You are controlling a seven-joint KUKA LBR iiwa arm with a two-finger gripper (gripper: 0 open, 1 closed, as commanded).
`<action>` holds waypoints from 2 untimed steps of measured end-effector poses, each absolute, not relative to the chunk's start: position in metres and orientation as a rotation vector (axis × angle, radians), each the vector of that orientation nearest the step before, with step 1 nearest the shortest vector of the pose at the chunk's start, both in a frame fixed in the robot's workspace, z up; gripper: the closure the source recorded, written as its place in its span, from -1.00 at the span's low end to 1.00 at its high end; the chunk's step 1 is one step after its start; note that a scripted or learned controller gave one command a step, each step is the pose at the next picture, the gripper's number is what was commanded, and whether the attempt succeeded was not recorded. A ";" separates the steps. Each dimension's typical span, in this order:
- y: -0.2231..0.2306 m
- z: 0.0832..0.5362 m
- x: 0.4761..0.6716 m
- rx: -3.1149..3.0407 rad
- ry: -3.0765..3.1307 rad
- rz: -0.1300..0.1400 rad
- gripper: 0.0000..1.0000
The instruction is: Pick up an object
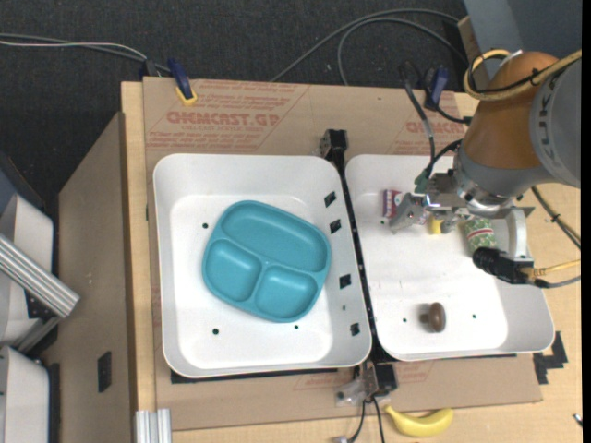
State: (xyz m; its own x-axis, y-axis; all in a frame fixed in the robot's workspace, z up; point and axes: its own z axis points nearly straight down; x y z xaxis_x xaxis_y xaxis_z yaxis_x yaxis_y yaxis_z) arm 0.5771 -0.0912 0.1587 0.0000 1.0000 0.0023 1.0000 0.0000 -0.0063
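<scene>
1. Where the arm (506, 127) reaches in from the right, its gripper (417, 218) hangs low over the far half of the right bin (522, 335); the view does not resolve whether it is spread or closed, and nothing can be seen held in it.
2. Small packet (391, 201): a white, box-like item with red and dark printing. It lies on the bin floor near the far left corner, just beside the gripper on its left; whether the two touch cannot be told.
3. Can (479, 235): a short cylinder with a green and white label. It lies tilted on the gripper's right, partly hidden under the grey wrist and next to a black cable fitting.
4. Brown lump (433, 317): a small, rounded, dark brown item that casts a small shadow. It sits alone on bare white floor near the front wall of the right bin, well apart from the gripper.
5. Left bin (175, 247): it holds a blue divided plate (266, 260) with three compartments, lying flat near the middle and turned at an angle to the walls.
6. Surroundings: both bins rest on a printed cardboard sheet (231, 109), which a blue and yellow clamp (184, 86) grips at its far edge. A banana (420, 422) lies outside the bins at the front edge of the bench.
</scene>
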 end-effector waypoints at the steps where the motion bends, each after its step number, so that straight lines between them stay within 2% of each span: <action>1: -0.093 0.116 0.578 -2.218 -2.217 0.004 -1.00; 2: -0.092 0.083 0.578 -2.218 -2.218 0.004 -1.00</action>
State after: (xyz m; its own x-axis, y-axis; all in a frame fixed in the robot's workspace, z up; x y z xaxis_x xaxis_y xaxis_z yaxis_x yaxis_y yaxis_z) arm 0.5779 -0.0924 0.0832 -0.0001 1.0000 0.0020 1.0000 0.0002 -0.0052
